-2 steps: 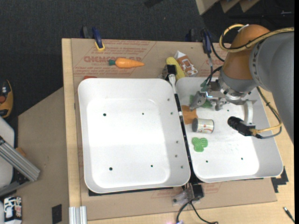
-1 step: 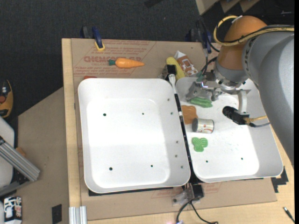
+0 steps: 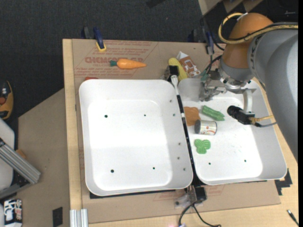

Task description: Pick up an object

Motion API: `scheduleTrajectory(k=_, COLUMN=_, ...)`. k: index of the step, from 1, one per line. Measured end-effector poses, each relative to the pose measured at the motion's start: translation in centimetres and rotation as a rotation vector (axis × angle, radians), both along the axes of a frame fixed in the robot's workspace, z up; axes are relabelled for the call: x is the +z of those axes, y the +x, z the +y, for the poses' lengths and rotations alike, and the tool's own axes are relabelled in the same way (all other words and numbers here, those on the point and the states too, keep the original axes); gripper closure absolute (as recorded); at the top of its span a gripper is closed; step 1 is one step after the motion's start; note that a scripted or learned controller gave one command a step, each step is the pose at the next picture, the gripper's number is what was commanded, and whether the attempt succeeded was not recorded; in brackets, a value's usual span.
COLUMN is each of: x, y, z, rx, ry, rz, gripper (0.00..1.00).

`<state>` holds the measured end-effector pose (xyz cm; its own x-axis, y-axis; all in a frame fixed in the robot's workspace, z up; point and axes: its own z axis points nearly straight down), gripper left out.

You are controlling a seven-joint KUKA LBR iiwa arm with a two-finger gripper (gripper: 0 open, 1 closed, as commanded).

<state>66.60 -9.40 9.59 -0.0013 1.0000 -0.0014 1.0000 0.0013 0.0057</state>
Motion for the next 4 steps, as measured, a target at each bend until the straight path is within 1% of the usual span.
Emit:
scheduleTrajectory(k=1, x=9.5, y=0.2, z=12.1, rx=0.009, ry=0.004, rz=-0.004, gripper=1.00)
scheduleTrajectory(k=2, x=14.2, y=-0.9, z=24.2, rx=0.011, ry=0.006, rz=-0.001, gripper=1.00)
scheduleTrajectory(k=3, x=23.4, y=-2.0, z=29.7, rx=0.004, ry=0.005, rz=-0.002, gripper=1.00)
scheduleTrajectory(k=4, x=37.5, y=-6.0, z=32.1, rx=0.005, ry=0.009, rz=-0.011, gripper=1.00)
